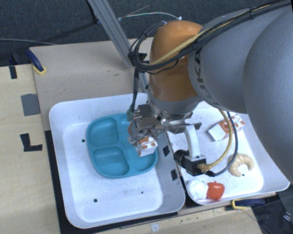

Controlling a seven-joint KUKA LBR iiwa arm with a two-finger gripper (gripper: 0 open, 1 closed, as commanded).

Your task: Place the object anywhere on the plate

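Arm (194,73) bent over plate (107,150), fingers (138,137) gripping carton (147,146)

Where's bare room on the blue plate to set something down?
The blue plate's two left compartments lie bare, bordered by the left bin's white floor. Its right edge is crowded: the gripper hangs there over a small orange-and-white object.

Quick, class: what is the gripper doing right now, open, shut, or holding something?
Gripper: shut on a small carton, above the right edge of the blue plate.
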